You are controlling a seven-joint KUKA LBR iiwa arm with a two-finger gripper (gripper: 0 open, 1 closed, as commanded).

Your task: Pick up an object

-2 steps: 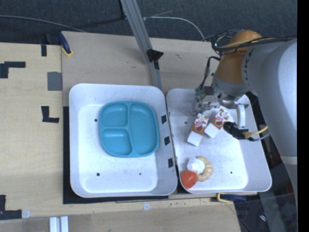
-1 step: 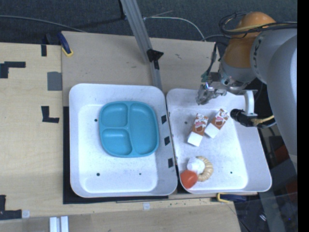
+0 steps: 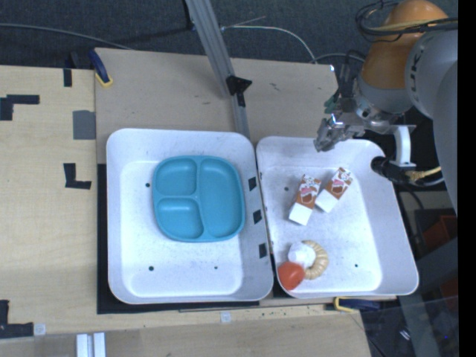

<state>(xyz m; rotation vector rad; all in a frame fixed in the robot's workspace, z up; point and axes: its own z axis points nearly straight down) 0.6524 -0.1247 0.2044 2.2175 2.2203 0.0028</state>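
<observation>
Two small milk cartons, white with brown and red print, lie side by side in the right bin (image 3: 372, 274): one carton (image 3: 305, 198) to the left, the other carton (image 3: 334, 189) to the right. A ring-shaped pastry (image 3: 318, 259) with a white ball (image 3: 301, 254) on it lies near the bin's front, and a red tomato-like ball (image 3: 291, 275) touches it at the front left. My gripper (image 3: 326, 140) hangs over the bin's back edge, above and behind the cartons, with nothing seen between its fingers.
The left bin (image 3: 126, 259) holds a blue divided plate (image 3: 199, 198). A grey metal bar (image 3: 216, 43) slants down from the top to the gap between the bins. The arm (image 3: 405, 58) fills the upper right; a cable (image 3: 282, 32) runs behind the bins.
</observation>
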